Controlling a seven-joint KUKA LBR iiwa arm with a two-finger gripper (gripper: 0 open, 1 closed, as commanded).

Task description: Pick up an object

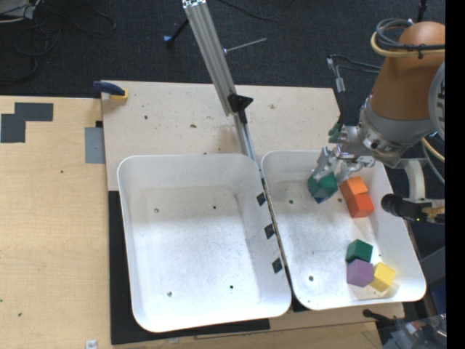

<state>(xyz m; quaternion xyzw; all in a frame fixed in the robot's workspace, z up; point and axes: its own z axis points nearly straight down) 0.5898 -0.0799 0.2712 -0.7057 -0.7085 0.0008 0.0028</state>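
Camera view, arm: the grey arm with its orange band reaches in from the right and hangs over the upper part of the right bin [407, 267].
Camera view, gripper: the gripper [328, 171] points down and leftward, its tip right at a teal block [322, 186].
Camera view, pincer state: the metal fingers [320, 167] sit against the top of the teal block, but the slant of the camera hides whether they close on its sides or only touch it; I cannot tell how wide they stand.
Camera view, task's thing: the teal block lies near the upper middle of the right bin, under the gripper tip; whether it rests on the floor or is raised off it is not clear.
Camera view, neighbours: an orange block [357, 197] stands just beside the teal one, to its right. A green block [359, 251], a purple block [359, 273] and a yellow block [383, 275] cluster in the lower right corner, well apart from the gripper.
Camera view, left bin: the left bin [145, 173] lies alongside, past the shared rim.
Done so far: the reach is made, with the gripper on a chosen block.
Left to do: by my judgement a firm grip must be confirmed and the block lifted clear; nothing here proves a pick.
Risk: the orange block is close enough that it could get nudged.
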